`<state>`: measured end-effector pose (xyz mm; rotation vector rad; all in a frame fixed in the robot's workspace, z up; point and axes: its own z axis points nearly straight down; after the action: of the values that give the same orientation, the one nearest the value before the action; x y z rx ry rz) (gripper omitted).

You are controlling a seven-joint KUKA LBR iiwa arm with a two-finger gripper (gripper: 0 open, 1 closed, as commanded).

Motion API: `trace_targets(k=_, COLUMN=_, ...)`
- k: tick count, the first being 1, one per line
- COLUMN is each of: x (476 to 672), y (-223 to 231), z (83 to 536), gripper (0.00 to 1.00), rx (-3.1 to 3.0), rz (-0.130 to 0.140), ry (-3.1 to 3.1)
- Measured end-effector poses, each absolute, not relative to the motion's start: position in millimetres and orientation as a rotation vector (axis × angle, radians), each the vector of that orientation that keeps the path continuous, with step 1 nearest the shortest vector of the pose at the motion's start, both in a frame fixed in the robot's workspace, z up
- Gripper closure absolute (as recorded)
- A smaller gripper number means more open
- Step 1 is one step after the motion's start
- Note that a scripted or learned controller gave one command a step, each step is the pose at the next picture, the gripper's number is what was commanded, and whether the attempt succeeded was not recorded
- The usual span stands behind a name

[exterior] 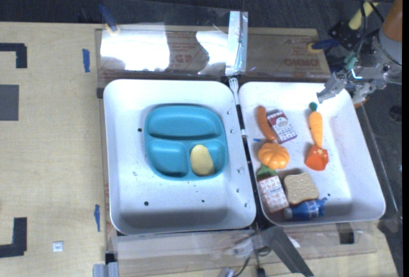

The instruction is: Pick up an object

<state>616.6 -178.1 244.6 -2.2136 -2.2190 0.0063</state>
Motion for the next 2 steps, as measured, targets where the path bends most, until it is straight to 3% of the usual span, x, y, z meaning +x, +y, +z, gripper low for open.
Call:
trace_targets(k=1, x=656.2, y=-179, z=100, gripper=0.00, rx=-2.169, rz=-0.006, ry=-2.281)
trace_targets(k=2, x=625.3, y=-165, z=86, gripper=0.00, rx=-2.169, rz=-0.001, ry=-2.274)
